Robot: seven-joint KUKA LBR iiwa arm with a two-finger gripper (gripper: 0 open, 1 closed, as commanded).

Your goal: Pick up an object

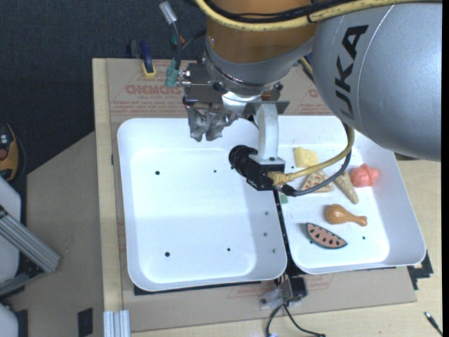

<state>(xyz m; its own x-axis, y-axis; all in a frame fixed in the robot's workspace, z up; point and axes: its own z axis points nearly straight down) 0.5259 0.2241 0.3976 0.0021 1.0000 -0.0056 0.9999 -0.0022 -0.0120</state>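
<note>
A brown worktop [112, 188] sat on a dark floor, and it carried two shallow white bins side by side. The left bin [175, 216] was bare white with a few small black dots on its floor. The right bin [393, 223] held the toy food.

In the right bin, a yellow cheese wedge [304, 157] lay near the back. Just beside it to the right sat a pink toy [363, 175], too blurry to name. A pale cone shape [346, 187] lay between them, a bit lower. Below that lay a toy chicken drumstick [344, 215], brown and tan. Nearest the front lay a watermelon slice [325, 236] with a dark rim and black seeds. Another small tan piece [316, 182] peeked out under a yellow cable [330, 166].

The big grey and orange arm [280, 20] came in from the right and filled the top of the view. Its end effector [208, 126] hung over the back edge of the left bin, well apart from the toy food. The grey fingers pointed down and looked close together, with nothing between them. A black part [245, 163] hung below the wrist, over the wall between the two bins
</note>
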